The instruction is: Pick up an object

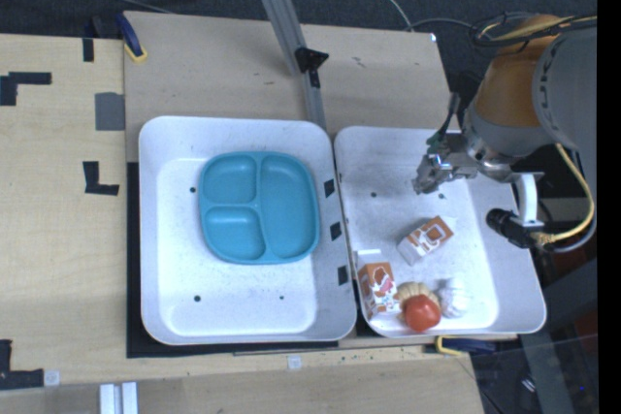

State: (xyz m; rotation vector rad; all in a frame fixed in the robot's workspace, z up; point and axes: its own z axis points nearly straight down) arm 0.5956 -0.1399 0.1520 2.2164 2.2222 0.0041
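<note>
The gripper [428, 177] hangs over the upper part of the right bin [388, 150], at the end of the grey arm [543, 102] that comes in from the right with its orange band above the wrist. Whether it is wide or narrow cannot be told from this slanted look down; nothing shows between its tips.

Just below the gripper and apart from it, a small white and orange carton [426, 238] lies tilted on the bin floor. Further toward the near edge, a second carton [376, 286] with red and white print lies by the bin's left wall. Beside it sit a red tomato [421, 312], a tan piece [411, 291] touching the tomato's upper side, and a small white object [452, 298] just to the right.

The left bin [165, 208] holds 1 teal plate [259, 207] with 3 compartments. Both bins rest side by side on the wooden surface [58, 208].
</note>
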